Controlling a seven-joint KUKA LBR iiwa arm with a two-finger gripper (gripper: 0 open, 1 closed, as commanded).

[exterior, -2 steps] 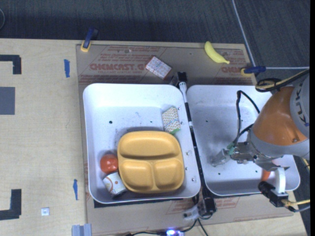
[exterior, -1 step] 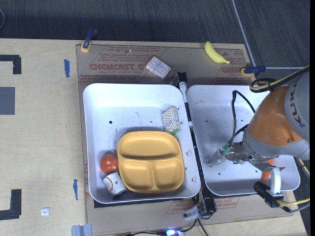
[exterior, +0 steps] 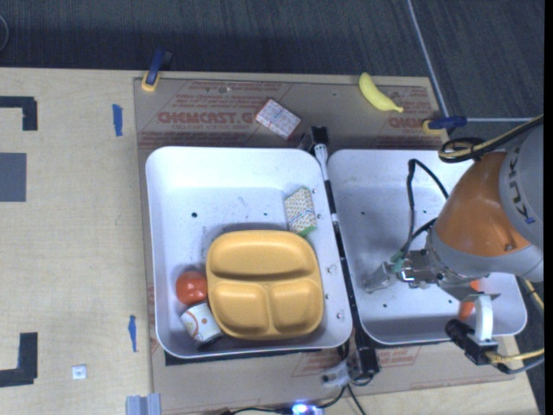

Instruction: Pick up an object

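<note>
Camera view caught the gripper low in the right bin — whether its pincer was apart or together could not be told. Pickable things — yellow tray, red ball — sat in the left bin, probably awaiting another try.

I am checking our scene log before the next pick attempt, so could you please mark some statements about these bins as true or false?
1. The yellow three-compartment plastic tray lies in the left white bin. True.
2. The yellow banana lies in the right white bin. False: it lies on the cardboard beyond the bins.
3. The end effector is over the right bin. True.
4. The red ball sits on the tray. False: beside it.
</note>
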